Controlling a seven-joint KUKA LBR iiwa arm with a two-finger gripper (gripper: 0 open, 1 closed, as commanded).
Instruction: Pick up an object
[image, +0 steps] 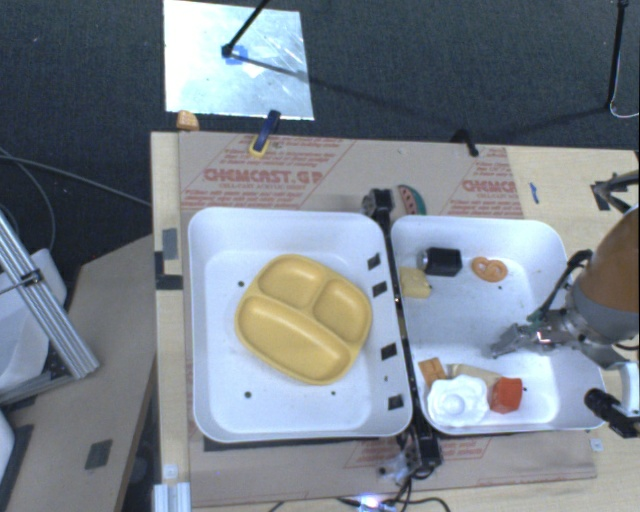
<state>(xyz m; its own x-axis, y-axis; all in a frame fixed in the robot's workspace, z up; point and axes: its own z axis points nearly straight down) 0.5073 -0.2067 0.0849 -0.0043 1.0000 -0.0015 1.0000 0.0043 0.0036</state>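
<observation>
My gripper (507, 341) hangs over the bare floor of the right bin (470, 305), right of its middle, open with nothing between its fingers. Below it, along the bin's front wall, lie a white fried-egg toy (455, 400), a red piece (506, 394) touching the egg's right side, and an orange cracker (432, 369). At the back of the bin sit a black cylinder (441, 262), a small pretzel (489, 268) and a pale yellow chunk (415, 285).
The left bin (215, 300) holds a yellow divided plate (303, 318). A black divider with clips (392, 300) runs between the bins. The arm's orange band (612, 280) and grey wrist stand over the right bin's right wall.
</observation>
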